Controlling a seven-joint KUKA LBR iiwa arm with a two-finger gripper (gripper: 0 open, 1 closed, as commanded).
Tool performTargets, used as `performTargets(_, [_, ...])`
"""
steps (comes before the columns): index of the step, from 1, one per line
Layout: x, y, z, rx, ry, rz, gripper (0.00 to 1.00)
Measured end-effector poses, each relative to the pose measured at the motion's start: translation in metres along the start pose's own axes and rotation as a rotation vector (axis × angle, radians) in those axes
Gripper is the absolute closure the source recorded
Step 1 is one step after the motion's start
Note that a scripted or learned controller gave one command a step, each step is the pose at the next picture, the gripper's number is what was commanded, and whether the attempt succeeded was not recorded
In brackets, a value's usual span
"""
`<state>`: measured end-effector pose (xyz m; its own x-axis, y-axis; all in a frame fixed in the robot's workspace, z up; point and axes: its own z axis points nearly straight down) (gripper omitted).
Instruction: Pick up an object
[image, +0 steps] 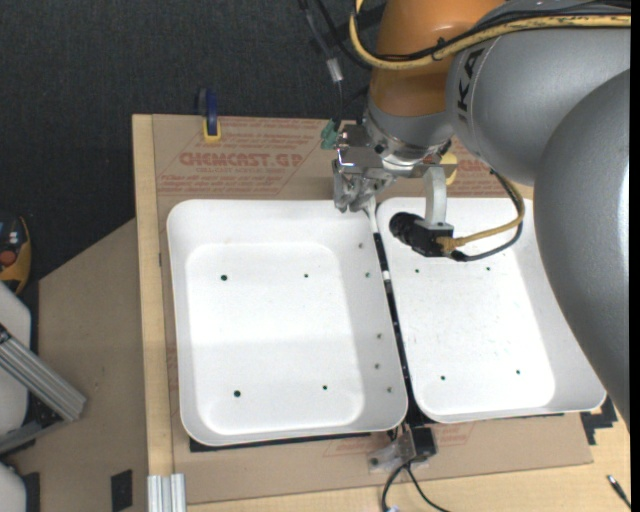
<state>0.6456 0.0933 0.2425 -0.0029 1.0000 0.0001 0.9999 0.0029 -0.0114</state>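
My gripper (355, 195) hangs below the orange wrist band (420, 30), over the far rim where the two white bins meet. The left bin (185, 300) shows its white floor with a few small dark dots. In the right bin (480, 330) the floor looks the same, and the grey arm covers its far right part. I see no loose object between the gripper's tips from this angle.
A black module (418, 233) with a tan cable (495, 235) hangs from the wrist over the right bin's far left corner. A blue clamp (209, 110) sits on the brown board's (260, 150) far edge. A connector with a cable (405, 450) lies at the near edge.
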Motion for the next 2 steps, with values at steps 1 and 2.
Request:
performTargets(1, [-0.034, -0.008, -0.043, -0.017, -0.001, 0.006, 1.00])
performTargets(2, [-0.060, -0.018, -0.075, -0.018, -0.001, 0.006, 1.00])
